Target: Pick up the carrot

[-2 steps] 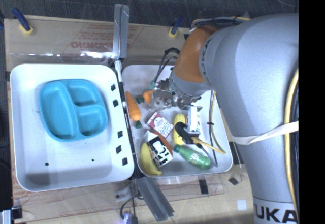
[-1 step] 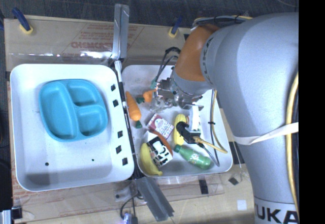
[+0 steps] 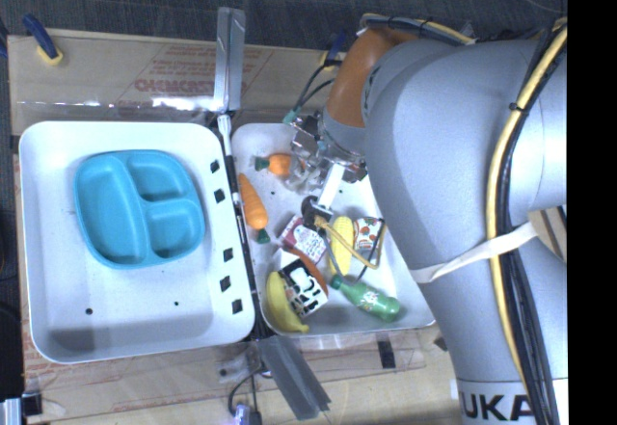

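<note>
Even, moderately bright overhead illumination. The shallow white plastic left bin (image 3: 58,221) reads slightly bluish, with a soft grey shadow along its lower inner wall. Mild glare marks the clear strip on the brown cardboard sheet (image 3: 145,76). The large grey robot arm (image 3: 463,153) appears soft-focused; overall sharpness is modest, with fine detail grainy.

Count, top-down view: two white bins (image 3: 39,221) on the desk. One blue divided tray (image 3: 140,204) in the left bin. Right bin: one carrot (image 3: 253,204), one small orange fruit (image 3: 279,164), one banana (image 3: 281,305), one green bottle (image 3: 368,298), possibly three printed packets (image 3: 307,242), overlapping, hard to separate.
</note>
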Controlling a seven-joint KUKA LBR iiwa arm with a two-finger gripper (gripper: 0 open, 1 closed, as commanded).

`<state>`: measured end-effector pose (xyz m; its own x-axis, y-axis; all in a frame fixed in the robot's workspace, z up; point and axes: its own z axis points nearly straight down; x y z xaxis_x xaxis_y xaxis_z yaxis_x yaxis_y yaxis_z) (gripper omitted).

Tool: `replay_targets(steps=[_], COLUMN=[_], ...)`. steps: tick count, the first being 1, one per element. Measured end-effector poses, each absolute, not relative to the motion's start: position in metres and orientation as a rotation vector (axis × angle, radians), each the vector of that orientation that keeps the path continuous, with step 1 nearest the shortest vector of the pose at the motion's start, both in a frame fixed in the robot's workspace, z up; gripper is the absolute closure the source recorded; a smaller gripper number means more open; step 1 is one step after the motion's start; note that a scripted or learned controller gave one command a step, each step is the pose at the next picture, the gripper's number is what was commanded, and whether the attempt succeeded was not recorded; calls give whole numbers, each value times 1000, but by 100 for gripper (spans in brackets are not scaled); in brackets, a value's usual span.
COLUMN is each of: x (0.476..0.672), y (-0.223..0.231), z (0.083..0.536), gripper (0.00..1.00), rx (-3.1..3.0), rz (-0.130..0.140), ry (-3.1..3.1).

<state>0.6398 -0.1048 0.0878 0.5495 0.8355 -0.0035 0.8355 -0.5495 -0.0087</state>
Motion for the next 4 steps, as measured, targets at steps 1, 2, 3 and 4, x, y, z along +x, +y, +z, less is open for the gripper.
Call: replay_targets(steps=[1,2,3,4], x=[644,637,650,582], y=[-116,-113,-52,-95], z=[88,87,189,112], gripper=[100,100,100,100], rx=[-3019,-3110,-3122,-3106], rz=[13,19,8,19], ry=[-849,-393,-328,-431])
